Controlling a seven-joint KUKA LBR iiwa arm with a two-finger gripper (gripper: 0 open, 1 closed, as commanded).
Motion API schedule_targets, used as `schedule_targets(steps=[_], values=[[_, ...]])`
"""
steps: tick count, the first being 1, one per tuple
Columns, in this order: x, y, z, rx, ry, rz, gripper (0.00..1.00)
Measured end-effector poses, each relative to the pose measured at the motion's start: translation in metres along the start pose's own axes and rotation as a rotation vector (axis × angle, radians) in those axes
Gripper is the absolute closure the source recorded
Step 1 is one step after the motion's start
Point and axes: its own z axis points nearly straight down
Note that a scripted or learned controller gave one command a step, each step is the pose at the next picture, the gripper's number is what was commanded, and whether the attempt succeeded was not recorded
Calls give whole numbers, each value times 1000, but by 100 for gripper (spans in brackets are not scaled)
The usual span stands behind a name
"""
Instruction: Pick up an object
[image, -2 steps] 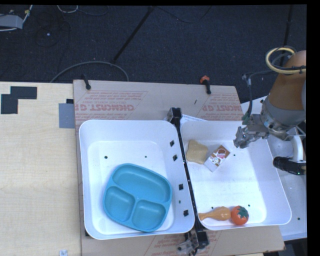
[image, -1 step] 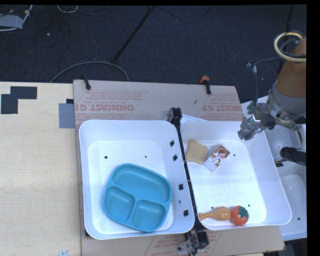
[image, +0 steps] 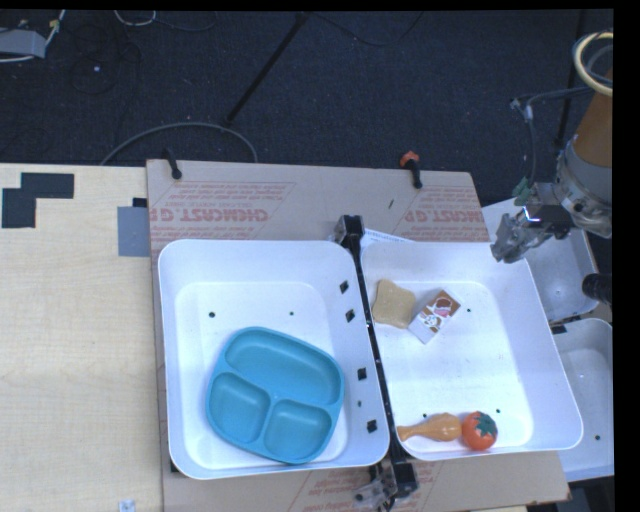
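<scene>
In the right bin (image: 530, 340) lie a tan bread-like slice (image: 393, 303), a small white and brown box (image: 435, 315) beside it, a tan drumstick-shaped toy (image: 432, 430) and a red tomato toy (image: 479, 430) near the front wall. My gripper (image: 510, 240) hangs at the bin's far right corner, above its rim, away from all of these. Nothing shows between its fingers.
The left bin (image: 190, 300) holds a blue divided plate (image: 275, 394). A black divider (image: 362, 340) runs between the bins. Cardboard (image: 290, 205) lies under both. White fixtures (image: 585, 290) stand right of the right bin.
</scene>
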Motion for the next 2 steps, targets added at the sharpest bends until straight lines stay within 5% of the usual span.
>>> schedule_targets(steps=[2], values=[[100, -2, 23, 7, 3, -2, 100]])
